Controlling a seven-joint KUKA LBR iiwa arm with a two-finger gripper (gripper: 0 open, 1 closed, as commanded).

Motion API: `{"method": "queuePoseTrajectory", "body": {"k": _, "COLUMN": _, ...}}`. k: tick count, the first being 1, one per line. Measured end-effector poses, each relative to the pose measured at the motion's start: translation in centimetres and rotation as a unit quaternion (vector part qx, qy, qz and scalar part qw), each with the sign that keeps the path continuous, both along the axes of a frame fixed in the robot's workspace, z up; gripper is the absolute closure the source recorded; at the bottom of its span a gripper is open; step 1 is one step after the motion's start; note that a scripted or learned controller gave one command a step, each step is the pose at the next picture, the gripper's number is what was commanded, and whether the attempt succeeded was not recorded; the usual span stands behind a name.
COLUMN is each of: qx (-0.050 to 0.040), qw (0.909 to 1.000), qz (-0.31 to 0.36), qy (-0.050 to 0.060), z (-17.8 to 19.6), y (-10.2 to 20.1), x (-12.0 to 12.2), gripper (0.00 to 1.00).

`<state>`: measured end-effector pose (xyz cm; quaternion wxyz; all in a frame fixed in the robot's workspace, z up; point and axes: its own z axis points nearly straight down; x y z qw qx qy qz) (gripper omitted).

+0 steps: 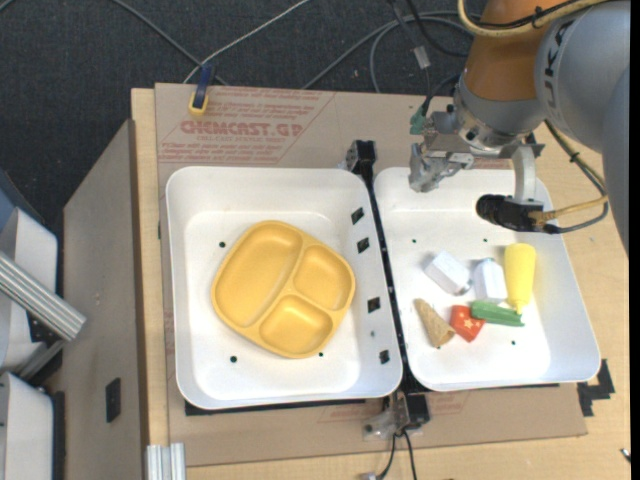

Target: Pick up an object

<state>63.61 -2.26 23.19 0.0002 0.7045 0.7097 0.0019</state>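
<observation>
My end effector over right bin's far edge, holding nothing, spread unclear. Yellow corn: light, stiff, smooth; grip across middle.

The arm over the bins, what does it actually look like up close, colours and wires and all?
The arm is a fat, rounded grey tube with a glossy orange band above the wrist. Below that sits a grey metal ring, then a small metallic gripper with a greenish connector at its side. Thin black and yellowish cables loop around the wrist, and a black block trails a yellow wire.
</observation>
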Motion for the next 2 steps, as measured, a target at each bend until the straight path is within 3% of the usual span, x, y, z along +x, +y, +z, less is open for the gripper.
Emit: {"method": "queuePoseTrajectory", "body": {"k": 2, "qx": -0.0002, "qw": 1.0, "qz": 0.0, "qy": 0.002, "z": -2.0, "y": 10.4, "x": 0.3, "gripper": 1.0}}
